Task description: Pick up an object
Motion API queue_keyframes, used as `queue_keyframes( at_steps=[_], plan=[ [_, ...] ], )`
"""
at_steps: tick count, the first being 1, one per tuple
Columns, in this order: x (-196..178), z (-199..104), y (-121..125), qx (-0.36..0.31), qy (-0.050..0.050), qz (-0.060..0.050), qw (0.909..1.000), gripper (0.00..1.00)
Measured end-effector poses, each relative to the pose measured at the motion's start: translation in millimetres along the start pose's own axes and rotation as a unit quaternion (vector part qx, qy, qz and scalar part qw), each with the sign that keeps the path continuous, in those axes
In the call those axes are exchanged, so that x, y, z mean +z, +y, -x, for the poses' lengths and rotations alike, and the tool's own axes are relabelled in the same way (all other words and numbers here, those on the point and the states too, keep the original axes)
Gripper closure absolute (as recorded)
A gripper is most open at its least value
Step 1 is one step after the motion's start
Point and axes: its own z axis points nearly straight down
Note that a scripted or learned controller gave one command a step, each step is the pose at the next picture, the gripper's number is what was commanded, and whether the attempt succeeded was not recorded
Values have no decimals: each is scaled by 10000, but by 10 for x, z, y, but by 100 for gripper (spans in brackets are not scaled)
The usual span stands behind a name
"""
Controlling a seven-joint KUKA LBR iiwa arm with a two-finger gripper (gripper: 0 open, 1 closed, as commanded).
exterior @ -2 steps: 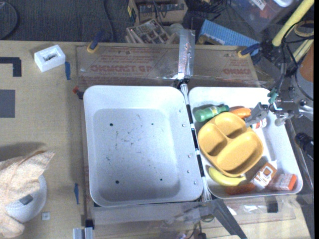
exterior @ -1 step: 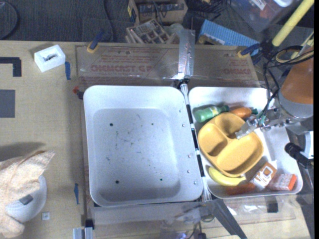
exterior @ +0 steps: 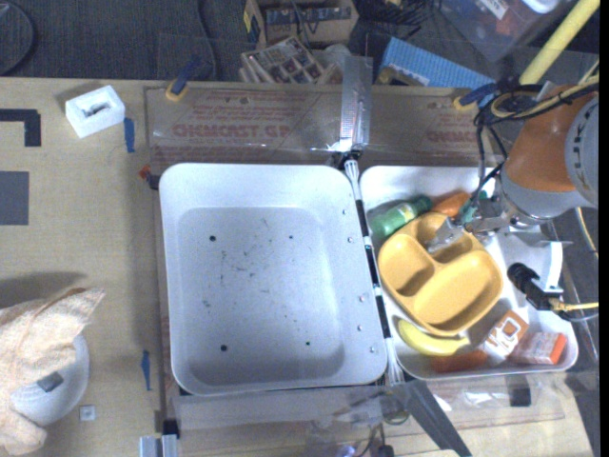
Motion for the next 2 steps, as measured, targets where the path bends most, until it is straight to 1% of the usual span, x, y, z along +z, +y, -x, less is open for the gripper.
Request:
queue_keyframes(
  at_steps=[1, 2],
  plan=[
    [-115, 65, 16, 22, -51, 45, 10000, 100],
    [-1292, -483, 306, 806, -50, 33, 9967, 100]
  ],
)
